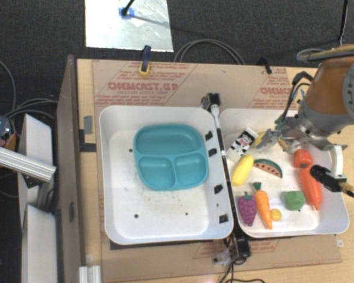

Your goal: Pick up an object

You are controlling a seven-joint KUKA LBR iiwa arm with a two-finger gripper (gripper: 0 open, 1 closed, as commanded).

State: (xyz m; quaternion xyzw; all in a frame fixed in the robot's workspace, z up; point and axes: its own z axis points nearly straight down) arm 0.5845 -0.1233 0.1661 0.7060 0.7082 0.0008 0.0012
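Approach step: gripper (275,138) hovers over right bin (336,220) near watermelon slice (268,168); finger state unreadable; next, descend.

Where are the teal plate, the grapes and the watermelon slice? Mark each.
teal plate (168,157), camera view, centre ridge between compartments.
grapes (246,209), camera view, middle of the purple bunch.
watermelon slice (268,167), camera view, red flesh.

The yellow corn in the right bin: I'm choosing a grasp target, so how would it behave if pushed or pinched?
The corn looks rounded and elongated, so a sideways push would probably roll it. Its smooth, plastic-looking surface could slip under a pinch. It lies close to the watermelon slice, which a push might nudge.
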